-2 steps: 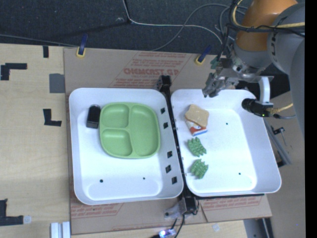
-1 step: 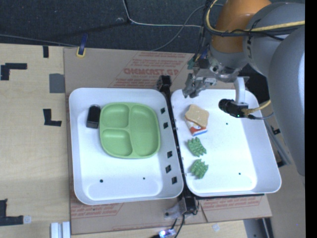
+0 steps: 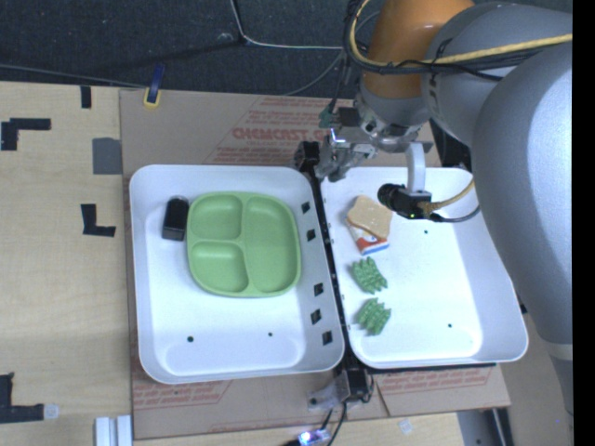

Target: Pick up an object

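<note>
A black block and green plate lie in the left bin, well left of the tool. I cannot tell the tool's state. A sandwich lies just below-right of it, with two green pieces farther below.

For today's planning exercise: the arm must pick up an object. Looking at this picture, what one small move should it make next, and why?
Probably shift the gripper toward the right bin and over the sandwich piece. The gripper sits above the divider at the bins' far edge with nothing visibly between its fingers, and that piece looks like the closest object, lying apart from the two green toys.
</note>
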### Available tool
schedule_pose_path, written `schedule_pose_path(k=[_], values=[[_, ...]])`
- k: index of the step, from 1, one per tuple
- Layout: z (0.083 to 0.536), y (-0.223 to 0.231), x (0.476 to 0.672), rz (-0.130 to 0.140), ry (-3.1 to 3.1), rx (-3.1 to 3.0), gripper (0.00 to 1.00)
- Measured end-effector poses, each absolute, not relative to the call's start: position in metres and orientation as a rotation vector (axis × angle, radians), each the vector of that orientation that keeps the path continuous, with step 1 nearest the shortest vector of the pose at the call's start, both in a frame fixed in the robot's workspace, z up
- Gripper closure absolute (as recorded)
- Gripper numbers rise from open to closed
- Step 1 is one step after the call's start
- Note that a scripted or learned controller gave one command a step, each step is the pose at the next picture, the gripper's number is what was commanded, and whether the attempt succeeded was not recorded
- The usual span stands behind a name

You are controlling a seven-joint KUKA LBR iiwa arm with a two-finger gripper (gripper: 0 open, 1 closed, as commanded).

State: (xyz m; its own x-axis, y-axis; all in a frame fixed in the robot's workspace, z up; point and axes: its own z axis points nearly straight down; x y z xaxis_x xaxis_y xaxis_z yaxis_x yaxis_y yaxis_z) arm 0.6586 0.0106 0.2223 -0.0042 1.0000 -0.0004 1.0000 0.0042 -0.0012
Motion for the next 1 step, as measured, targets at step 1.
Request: schedule_pose_path(k=[1], values=[[0.2157, 0.0667, 0.6468, 0.003, -2.226, -2.213, 1.0]])
